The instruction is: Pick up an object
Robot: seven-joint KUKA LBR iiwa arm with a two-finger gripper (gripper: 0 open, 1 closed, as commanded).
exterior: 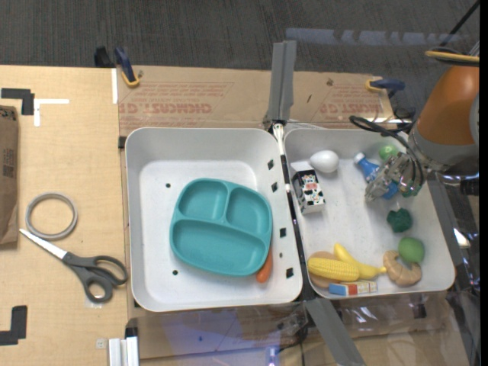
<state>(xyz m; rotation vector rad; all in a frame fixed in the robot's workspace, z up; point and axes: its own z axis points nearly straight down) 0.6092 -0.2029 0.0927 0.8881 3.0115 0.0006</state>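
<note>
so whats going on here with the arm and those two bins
The grey arm reaches in over the right bin, its gripper down among small toys near a blue object. A corn cob, a banana and a white egg lie loose. The left bin holds a teal divided plate.

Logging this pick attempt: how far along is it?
Done: the arm has the claw low in the right bin, over the blue object. In hand: nothing visibly held. Left: grasp and lift; the banana, corn and green ball lie on the bin floor.
</note>
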